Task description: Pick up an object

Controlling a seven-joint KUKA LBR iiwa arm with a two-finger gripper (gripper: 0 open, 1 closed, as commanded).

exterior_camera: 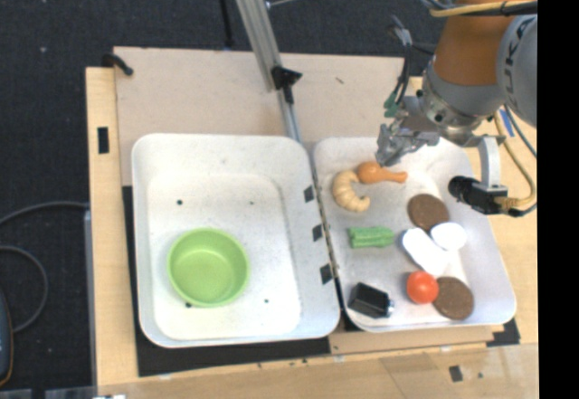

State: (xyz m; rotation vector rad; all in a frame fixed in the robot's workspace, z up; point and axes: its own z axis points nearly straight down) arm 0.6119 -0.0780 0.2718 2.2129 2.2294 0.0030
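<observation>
Hovering at the far side of the right bin, your pincer is just above the orange gourd-shaped toy; whether it is open I cannot tell. Lower it straight over the toy's round body, because smooth plastic slips. The ridged cream croissant lies just beside.

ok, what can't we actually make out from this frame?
- Pincer: fingers too small and dark in the camera view to tell their state.
- Orange squash-shaped toy: contact with the pincer unclear; the tips overlap its top end.
- Arm: cut off by the right edge.
- Black object in the right bin: too small to identify.
</observation>
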